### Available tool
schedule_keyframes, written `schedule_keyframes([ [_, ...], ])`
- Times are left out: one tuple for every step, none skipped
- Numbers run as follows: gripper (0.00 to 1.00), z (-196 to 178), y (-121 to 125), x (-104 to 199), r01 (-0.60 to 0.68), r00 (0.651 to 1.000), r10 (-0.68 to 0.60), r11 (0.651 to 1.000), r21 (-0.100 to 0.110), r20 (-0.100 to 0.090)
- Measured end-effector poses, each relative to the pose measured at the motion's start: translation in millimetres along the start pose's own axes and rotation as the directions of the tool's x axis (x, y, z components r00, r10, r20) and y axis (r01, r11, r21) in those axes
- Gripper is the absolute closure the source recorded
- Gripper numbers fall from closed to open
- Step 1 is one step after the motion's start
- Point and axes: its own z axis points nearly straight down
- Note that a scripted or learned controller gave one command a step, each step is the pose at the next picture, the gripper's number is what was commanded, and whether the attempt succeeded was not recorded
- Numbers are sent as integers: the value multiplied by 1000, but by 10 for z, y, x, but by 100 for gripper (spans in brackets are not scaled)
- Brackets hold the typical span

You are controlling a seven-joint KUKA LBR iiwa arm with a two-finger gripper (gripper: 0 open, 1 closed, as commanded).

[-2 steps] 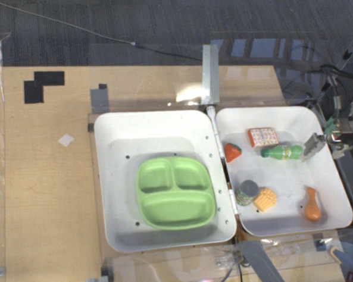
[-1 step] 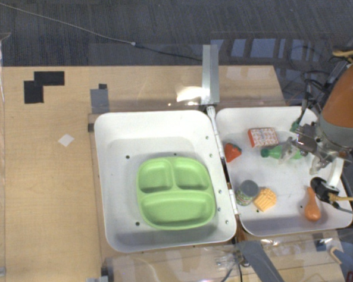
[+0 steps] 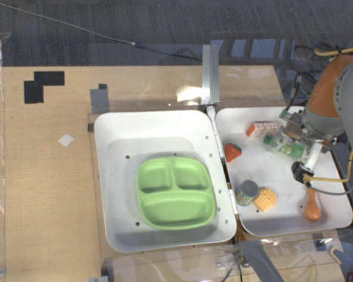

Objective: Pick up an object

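Camera view: wooden bench (image 3: 48, 193) with two white bins side by side. Left bin (image 3: 113, 132) holds a green divided plate (image 3: 175, 192), roughly centred, a bit toward the near side. Right bin (image 3: 333, 217) holds the small stuff: red-and-white packet (image 3: 260, 128) near the far wall, red pepper-like piece (image 3: 232, 151) by the left wall, dark round can (image 3: 247, 190) toward the near left, yellow waffle-like piece (image 3: 264, 199) just beside and touching the can, orange spoon-shaped thing (image 3: 312, 206) near the right corner, green item (image 3: 289, 146) mid-bin. Arm comes in from the right, orange band up top, wrist angled down over the right bin. Tool (image 3: 291, 137) sits low right at the green item, next to the packet; too blurred and cluttered there, cannot tell whether it is spread or pinching anything. Black cable loops under the wrist above the spoon-shaped thing.
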Motion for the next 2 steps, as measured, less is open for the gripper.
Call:
schedule_keyframes([
  [0,-418,400,262,94,996,-94,996,-3,-1],
  [0,-143,411,104,252,968,-252,967,-38,-9],
])
